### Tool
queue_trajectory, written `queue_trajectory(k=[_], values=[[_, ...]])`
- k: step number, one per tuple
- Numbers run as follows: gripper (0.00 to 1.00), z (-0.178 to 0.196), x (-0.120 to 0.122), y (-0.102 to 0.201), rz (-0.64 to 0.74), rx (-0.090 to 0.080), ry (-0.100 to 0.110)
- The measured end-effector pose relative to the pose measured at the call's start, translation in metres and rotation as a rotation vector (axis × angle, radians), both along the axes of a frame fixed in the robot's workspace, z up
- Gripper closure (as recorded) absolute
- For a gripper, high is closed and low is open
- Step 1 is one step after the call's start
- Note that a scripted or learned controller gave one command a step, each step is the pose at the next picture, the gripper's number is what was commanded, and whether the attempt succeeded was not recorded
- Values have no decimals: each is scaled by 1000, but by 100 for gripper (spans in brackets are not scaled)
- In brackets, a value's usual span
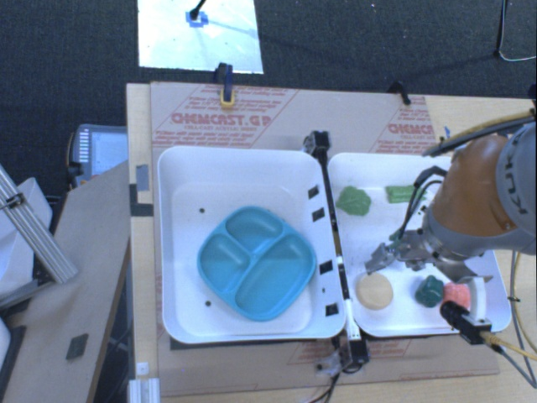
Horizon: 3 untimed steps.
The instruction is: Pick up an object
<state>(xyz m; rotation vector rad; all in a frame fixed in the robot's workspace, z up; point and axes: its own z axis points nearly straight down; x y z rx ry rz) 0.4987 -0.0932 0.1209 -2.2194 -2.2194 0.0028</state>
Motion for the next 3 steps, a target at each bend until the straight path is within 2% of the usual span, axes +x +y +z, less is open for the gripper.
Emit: queue_trajectory(k=[1,3], values=[[100,13,1,0,2,-1,-4],[100,141,11,-1,4,-2,-13]])
